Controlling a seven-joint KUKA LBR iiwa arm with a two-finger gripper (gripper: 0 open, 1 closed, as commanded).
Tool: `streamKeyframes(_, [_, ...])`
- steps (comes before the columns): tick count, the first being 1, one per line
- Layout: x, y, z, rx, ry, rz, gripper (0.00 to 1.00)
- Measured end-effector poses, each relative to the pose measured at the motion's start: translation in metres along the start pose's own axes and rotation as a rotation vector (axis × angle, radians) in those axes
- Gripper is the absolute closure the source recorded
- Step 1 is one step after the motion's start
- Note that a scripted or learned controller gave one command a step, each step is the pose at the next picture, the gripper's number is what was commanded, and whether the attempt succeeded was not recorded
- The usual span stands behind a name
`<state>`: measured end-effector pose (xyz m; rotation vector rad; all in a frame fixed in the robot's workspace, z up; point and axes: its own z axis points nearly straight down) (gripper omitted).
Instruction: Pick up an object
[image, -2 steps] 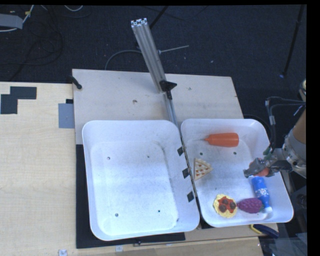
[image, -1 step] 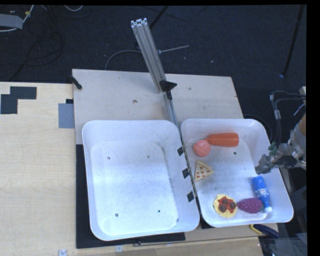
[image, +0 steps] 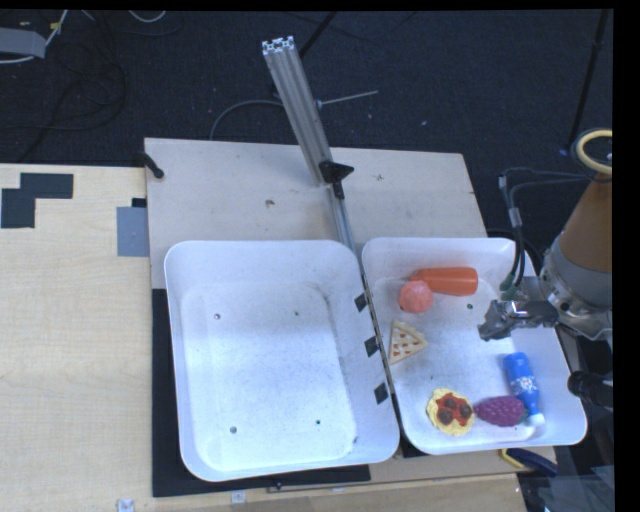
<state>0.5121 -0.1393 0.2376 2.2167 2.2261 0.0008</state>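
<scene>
The right bin (image: 470, 248) holds several toy items. An orange carrot-like cylinder (image: 444, 280) lies near the back, with a pink ball (image: 415, 296) touching its left end. A waffle-patterned wedge (image: 404, 342) rests by the bin's left wall. A yellow pizza-like disc (image: 450, 411) and a purple grape bunch (image: 500, 409) sit at the front. A blue bottle (image: 520, 382) lies along the right side. My gripper (image: 497, 324) hangs over the right part of this bin, just above the blue bottle's far end, with nothing seen between its fingers.
The left bin (image: 262, 360) sits beside the right one, joined by black clips (image: 370, 345). A slanted aluminium rail (image: 305, 110) rises behind the bins. The arm's grey body (image: 590, 250) comes in from the right.
</scene>
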Motion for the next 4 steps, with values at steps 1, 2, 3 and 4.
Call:
streamKeyframes(1, [0.052,0.01,-0.008,0.0,0.0,0.0,1.0])
streamKeyframes(2, [0.102,0.024,0.006,0.002,0.0,0.001,1.0])
streamKeyframes(3, [0.149,0.047,0.006,0.001,-0.001,0.001,1.0])
streamKeyframes(4, [0.2,0.063,0.015,0.002,-0.001,0.001,1.0])
